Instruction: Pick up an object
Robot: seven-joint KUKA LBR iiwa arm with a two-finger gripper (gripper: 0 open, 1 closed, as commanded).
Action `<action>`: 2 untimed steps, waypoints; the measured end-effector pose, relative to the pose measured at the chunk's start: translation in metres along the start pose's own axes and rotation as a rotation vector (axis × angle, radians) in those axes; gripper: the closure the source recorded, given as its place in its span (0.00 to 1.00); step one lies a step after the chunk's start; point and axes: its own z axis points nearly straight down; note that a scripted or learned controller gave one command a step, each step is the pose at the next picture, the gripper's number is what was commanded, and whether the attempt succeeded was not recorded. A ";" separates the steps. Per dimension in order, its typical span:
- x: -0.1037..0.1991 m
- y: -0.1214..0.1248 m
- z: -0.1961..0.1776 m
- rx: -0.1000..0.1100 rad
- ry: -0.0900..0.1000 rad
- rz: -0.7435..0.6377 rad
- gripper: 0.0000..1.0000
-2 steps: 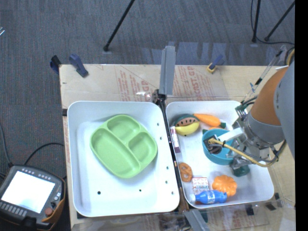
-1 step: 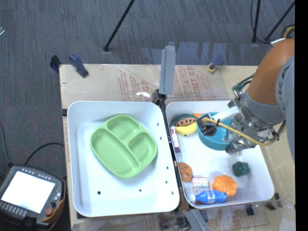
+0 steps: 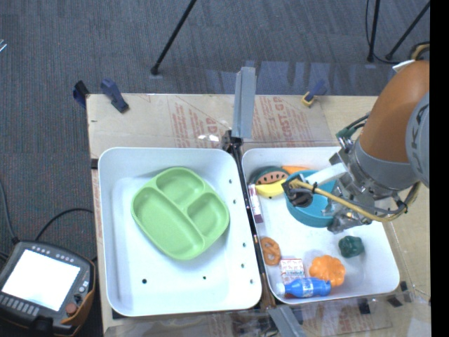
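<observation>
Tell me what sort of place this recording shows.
Likely a robotics lab: carpet floor with tripod legs, a teach pendant at lower left, and two white bins clamped on a cardboard-covered bench.

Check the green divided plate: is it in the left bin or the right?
In the left bin; the green divided plate lies flat on its floor.

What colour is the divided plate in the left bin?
Light green; the divided plate shows clearly in the camera view.
</observation>
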 end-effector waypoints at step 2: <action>-0.024 0.050 0.116 0.005 -0.007 0.004 1.00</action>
